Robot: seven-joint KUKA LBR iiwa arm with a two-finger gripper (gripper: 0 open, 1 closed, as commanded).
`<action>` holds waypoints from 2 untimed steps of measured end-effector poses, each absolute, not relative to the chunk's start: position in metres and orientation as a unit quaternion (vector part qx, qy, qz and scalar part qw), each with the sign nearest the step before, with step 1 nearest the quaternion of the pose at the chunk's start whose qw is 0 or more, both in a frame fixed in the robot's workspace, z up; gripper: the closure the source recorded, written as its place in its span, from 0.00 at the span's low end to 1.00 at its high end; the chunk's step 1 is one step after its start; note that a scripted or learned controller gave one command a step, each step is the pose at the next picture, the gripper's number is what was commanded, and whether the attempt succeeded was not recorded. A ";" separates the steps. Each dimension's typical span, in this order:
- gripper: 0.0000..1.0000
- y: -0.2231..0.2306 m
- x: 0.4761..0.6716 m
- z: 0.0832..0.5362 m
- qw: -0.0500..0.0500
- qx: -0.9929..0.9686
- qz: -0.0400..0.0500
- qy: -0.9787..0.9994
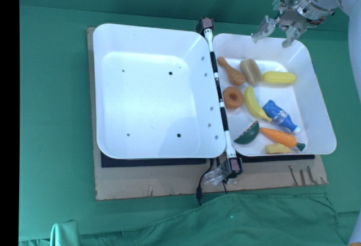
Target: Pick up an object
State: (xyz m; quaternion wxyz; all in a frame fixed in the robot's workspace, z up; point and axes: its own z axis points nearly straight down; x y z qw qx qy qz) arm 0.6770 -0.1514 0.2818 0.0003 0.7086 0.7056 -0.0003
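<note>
Green cloth covers pretty much the whole worktop (56,98), with a brown cardboard sheet (146,185) laid on it and two shallow white bins sitting side by side on top. Left bin (107,42) has nothing but a few dark dots on its floor. Right bin (316,109) has all the toy food: a chicken drumstick (232,71) near the far left, a hot dog bun (251,71) just beside it, and a corn cob (278,77) to the right of that. Closer to the middle there's a donut (233,97), then a banana (256,104) curving next to it, and a blue bottle (280,116) touching or nearly touching the banana. Along the near edge sit a watermelon slice (247,134), a carrot (281,137) and a small yellow piece (277,149) that's too small to identify. A black-and-white striped bar (219,92) runs between the bins. Robot's hand (278,34) hangs over the far rim of the right bin, fingers spread apart with nothing between them, well clear of all the food.
</note>
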 end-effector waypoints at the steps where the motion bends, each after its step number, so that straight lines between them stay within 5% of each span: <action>1: 0.00 -0.133 0.563 0.263 -0.004 0.710 -0.003 0.704; 2: 0.00 -0.134 0.511 0.189 0.005 0.708 0.002 0.706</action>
